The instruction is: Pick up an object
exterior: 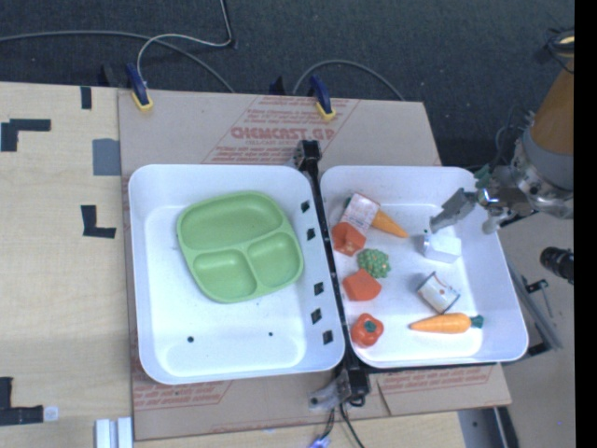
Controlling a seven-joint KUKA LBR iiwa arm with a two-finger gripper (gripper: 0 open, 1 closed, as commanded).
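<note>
1. Gripper (446, 220) of grey two-finger metal hangs over the right white bin (492, 278), just above a small white block (442, 246).
2. Jaw spacing: cannot tell.
3. Orange plastic carrot (442, 323) lies below the block.

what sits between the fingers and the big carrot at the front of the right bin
A small can lies between the gripper and the carrot. A white block sits right under the gripper.

- The gripper (454, 209) hung over the right bin (494, 250), just above a small white block (441, 245).
- A carrot (442, 323), a tomato (367, 329) and broccoli (374, 262) lay scattered in that bin.
- In the left bin (149, 250) sat a green divided plate (241, 245).
</note>
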